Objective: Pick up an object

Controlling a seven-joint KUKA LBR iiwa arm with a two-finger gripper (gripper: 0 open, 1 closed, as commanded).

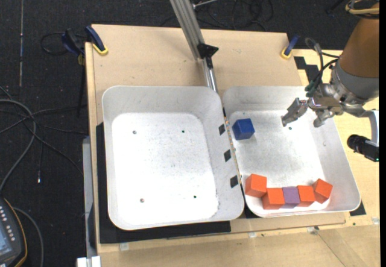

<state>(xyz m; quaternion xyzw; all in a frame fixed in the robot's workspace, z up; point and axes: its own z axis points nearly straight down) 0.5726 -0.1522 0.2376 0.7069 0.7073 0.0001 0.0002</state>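
Bench top (157, 61): pale board, looks like MDF or raw wood, matt, slightly grainy; left bin (114, 139) and right bin (335, 145): white plastic, smooth with a soft sheen, floors speckled and scuffed; blue cube (243, 128) near the right bin's left wall: matt, foam-like or plastic (cannot tell which); orange blocks (274, 193) and purple block (291, 194) along its near edge: same matt finish; arm (362, 58): smooth glossy orange band over satin grey casing; gripper (307, 112): bare grey metal look; slanted post (184, 9) at the bench's far edge: brushed aluminium; floor (42, 157): dark rough carpet.
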